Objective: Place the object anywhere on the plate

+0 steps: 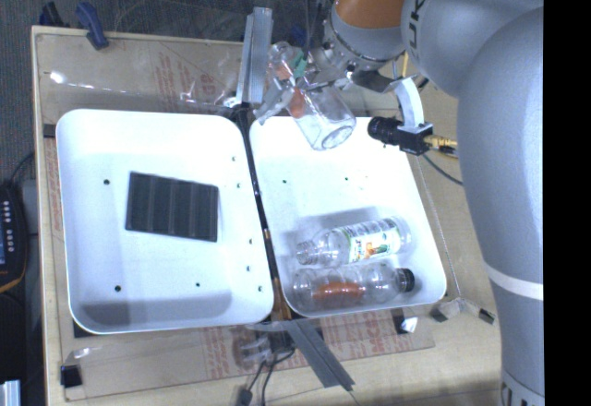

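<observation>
Lettering is scarce: part of the maker's name runs in dark capitals down the grey arm (480, 72) near one o'clock, too cropped to read whole, faint reddish print crosses the bench sheet (166, 72) but is too pale to make out, and the upper bottle's label shows green and orange with no legible words. Two shallow white bins sit side by side. The left bin (83, 210), toward nine o'clock, holds a dark, ribbed rectangular plate (173, 207) lying flat near its middle. The right bin (388, 173), toward four o'clock, holds two clear plastic bottles lying on their sides along its near wall: the labelled bottle (355, 243) and, just beside it toward six o'clock, a bottle with brownish contents (351, 286). At twelve o'clock, above the far edge of the right bin, the gripper (300, 86) has its fingers closed around a clear glass cup (323, 118), which hangs tilted from the fingers, mouth toward five o'clock, well apart from the plate.
</observation>
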Available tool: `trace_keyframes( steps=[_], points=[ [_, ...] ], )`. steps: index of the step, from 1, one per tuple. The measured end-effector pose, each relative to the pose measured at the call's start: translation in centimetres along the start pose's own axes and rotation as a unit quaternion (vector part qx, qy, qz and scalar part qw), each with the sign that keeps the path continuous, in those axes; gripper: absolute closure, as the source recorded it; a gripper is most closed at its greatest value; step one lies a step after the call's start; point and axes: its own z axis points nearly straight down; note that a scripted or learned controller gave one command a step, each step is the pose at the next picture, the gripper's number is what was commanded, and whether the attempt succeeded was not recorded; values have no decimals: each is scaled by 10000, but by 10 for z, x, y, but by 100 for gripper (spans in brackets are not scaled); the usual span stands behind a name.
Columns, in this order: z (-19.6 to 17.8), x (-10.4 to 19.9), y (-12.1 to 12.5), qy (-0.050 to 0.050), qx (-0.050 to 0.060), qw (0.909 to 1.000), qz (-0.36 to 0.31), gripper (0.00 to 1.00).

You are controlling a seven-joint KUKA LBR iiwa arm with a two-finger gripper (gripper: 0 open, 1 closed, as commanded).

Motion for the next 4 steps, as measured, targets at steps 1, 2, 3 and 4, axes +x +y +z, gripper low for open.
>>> trace_keyframes(
  steps=[1, 2, 3, 4],
  points=[
    [-9, 0, 0, -1, 19, 10000, -24, 100],
    [-17, 1, 0, -1, 38, 10000, -48, 100],
    [-26, 1, 0, -3, 55, 10000, -71, 100],
    [-26, 1, 0, -3, 56, 10000, -72, 0]
  ],
)
